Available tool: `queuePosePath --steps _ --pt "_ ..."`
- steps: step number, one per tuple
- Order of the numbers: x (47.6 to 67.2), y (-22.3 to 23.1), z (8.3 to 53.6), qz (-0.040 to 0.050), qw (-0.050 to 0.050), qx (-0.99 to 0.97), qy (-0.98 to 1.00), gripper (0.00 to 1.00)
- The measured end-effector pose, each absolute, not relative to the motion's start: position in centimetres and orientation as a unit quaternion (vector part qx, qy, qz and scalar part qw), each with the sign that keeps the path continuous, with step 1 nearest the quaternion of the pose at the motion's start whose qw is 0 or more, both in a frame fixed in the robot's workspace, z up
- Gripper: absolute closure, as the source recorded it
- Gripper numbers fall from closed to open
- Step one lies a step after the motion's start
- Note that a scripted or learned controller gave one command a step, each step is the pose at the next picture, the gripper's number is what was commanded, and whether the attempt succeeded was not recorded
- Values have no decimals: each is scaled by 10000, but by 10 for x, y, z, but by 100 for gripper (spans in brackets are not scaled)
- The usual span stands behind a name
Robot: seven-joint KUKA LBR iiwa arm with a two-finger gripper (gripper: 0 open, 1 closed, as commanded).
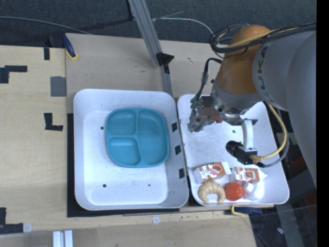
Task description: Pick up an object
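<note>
Gripper [196,123], grip state unclear, sits at the right bin's [275,187] far-left corner; it should travel to the croissant [212,191] near the front edge.

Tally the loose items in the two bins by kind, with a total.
Blue divided plate: 1
Croissant: 1
Red tomato-like ball: 1
Orange-and-white packets: 2
Total: 5

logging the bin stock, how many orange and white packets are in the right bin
2, both near the right bin's front edge: one packet above the croissant, the other packet right of it, above the tomato.
</note>
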State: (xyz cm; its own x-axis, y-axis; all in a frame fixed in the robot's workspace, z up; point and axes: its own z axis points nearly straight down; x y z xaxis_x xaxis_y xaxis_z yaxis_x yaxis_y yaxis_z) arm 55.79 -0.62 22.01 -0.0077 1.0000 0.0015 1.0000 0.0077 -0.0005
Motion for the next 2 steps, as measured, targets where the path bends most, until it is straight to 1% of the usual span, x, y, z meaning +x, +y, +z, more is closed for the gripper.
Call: queuePosePath --steps 2 --pt "596 91 210 -2 11 -7046 -7096 100"
